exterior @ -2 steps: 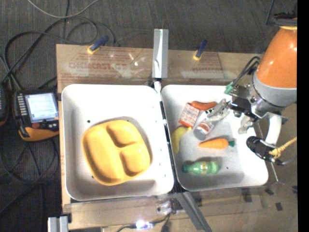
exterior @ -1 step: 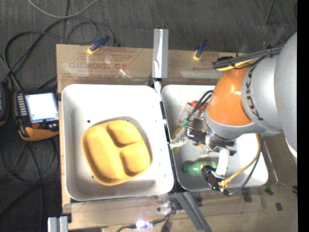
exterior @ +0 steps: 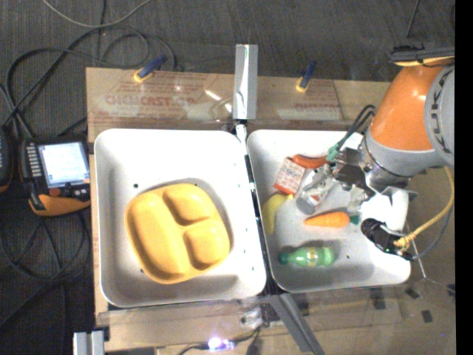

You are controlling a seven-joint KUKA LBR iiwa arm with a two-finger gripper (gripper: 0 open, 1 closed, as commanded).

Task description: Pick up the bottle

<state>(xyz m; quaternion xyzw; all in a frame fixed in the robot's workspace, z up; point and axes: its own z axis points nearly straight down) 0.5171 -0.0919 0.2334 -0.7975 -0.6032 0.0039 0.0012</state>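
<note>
Green bottle [exterior: 307, 256] lies just below carrot [exterior: 327, 219]; gripper [exterior: 319, 191] above carrot, beside red packet [exterior: 290, 174]; fingers' state indiscernible.

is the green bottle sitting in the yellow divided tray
No, the green bottle lies on its side in the right bin, while the yellow tray is in the left bin.
</note>
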